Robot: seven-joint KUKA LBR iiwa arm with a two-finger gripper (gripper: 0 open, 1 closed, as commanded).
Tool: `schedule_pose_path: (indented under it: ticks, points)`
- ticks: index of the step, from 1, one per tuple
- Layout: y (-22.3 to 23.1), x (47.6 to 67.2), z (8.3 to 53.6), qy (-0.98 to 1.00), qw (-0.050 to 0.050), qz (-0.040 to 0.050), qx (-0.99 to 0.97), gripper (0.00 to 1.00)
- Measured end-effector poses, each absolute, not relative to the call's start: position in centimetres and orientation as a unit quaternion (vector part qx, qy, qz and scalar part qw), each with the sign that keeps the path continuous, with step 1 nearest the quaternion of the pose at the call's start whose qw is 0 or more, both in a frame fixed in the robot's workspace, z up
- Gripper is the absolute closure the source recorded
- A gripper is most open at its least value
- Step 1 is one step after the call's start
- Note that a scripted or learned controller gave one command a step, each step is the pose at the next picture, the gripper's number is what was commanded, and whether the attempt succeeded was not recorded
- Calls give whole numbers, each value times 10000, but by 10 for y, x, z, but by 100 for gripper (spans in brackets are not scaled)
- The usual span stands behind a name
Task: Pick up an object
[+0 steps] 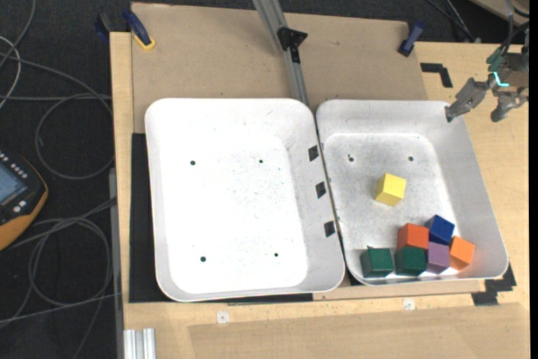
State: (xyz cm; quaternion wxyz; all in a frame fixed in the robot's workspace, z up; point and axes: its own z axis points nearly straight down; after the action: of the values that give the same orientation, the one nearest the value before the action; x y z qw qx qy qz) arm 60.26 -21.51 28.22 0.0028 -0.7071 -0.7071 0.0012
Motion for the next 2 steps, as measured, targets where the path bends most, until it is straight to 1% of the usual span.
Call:
schedule_pose_path:
  ticks: [1,2]
  points:
    - [-215,603,286,-7078,4,5,-7064,0]
    - [-216,599,223,-7071,31,18,-7071,0]
